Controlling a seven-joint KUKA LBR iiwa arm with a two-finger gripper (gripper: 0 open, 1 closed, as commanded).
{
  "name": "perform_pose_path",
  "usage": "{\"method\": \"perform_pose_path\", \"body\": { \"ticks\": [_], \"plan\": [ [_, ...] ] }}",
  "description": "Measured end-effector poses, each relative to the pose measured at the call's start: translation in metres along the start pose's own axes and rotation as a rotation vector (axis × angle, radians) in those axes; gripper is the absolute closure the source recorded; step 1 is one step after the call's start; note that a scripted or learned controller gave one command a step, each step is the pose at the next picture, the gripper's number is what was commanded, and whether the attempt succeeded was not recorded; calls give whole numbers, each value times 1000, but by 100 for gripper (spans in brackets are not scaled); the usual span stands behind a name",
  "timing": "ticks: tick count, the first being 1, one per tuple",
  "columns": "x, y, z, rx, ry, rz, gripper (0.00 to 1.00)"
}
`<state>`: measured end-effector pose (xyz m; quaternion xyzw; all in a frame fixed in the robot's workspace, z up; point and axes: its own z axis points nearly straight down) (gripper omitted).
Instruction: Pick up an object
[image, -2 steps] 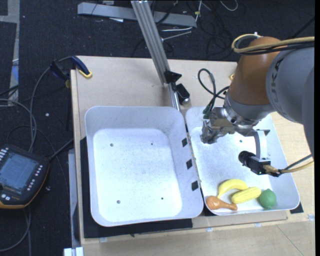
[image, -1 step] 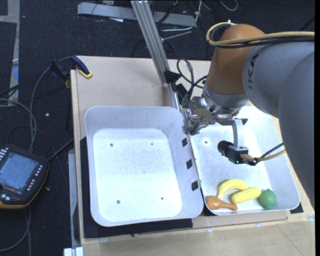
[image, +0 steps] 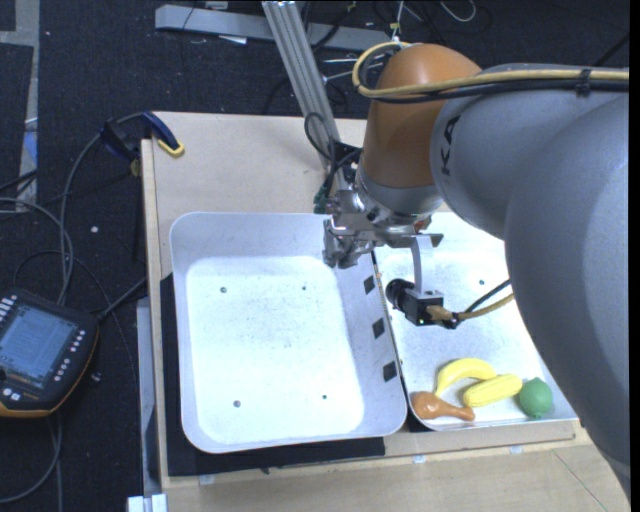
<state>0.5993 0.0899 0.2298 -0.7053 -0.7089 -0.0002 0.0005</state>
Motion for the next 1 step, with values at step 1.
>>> {"method": "perform_pose_path", "body": {
  "ticks": [1],
  "plan": [
    [-3, 0, 0, 0, -1, 5, 0]
  ]
}}
